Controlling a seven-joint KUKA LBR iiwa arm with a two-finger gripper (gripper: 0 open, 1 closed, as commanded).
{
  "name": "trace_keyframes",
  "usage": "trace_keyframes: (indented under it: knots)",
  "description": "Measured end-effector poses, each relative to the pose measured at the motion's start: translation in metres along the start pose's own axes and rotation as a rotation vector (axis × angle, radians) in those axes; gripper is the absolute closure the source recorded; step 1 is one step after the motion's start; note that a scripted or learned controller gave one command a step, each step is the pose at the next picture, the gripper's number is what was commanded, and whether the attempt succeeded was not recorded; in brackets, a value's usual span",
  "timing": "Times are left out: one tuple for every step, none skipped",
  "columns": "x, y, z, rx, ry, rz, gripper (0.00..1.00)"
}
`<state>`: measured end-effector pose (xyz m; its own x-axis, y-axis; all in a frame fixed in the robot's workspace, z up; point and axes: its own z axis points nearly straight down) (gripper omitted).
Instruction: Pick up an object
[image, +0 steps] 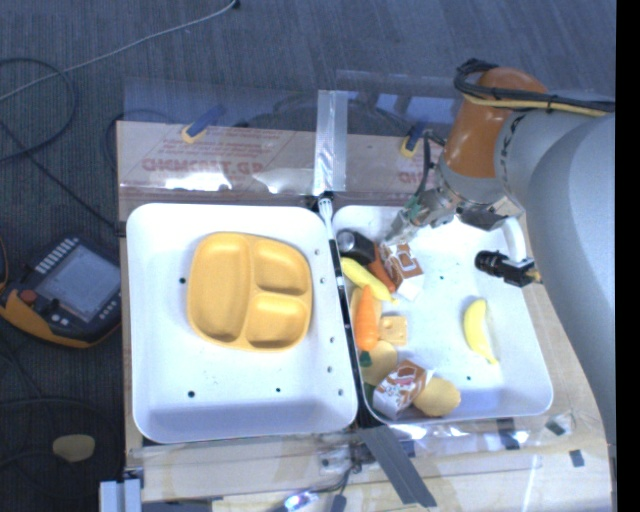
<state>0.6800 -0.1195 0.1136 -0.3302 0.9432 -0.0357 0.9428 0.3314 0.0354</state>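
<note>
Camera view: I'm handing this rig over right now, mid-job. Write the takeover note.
Gripper: low at the back of the right bin, right by the brown-and-white carton; no grasp can be confirmed.
Things: carton, carrot and other toy foods piled along the right bin's left wall; a banana lies alone further right. The left bin holds a yellow divided tray.
Done: nothing visibly lifted.
Left: grasp one object and lift it.
</note>
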Motion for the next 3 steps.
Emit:
trace_keyframes:
  knots:
    - [-0.006, -0.001, 0.0, 0.0, 0.008, -0.118, 1.0]
    - [-0.006, -0.001, 0.0, -0.001, -0.004, -0.422, 1.0]
    - [0.002, -0.018, -0.002, -0.019, -0.009, -0.464, 1.0]
